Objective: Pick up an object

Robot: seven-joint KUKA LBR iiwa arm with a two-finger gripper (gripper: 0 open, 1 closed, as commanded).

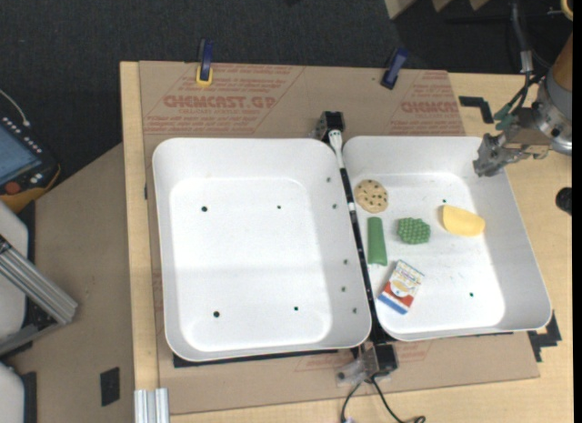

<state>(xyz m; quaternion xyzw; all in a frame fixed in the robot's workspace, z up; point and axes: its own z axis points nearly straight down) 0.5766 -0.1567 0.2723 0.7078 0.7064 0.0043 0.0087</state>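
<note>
Five small items in right bin (509,257), none held. Gripper (489,159) at upper right of frame, over bin's top-right corner; can't tell its state at this res. Nearest: yellow wedge (462,221), just below-left, prob. light, smooth, rigid; grip across short sides. Further left: green round piece (413,230), cookie (371,196), green bar (376,240), small carton (402,286) lower centre. Arm enters from right edge, wrist low.

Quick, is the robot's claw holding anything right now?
Gripper: nothing shows between its fingers. It hangs over the right bin's far right corner, apart from the yellow piece; open or shut cannot be told.
</note>
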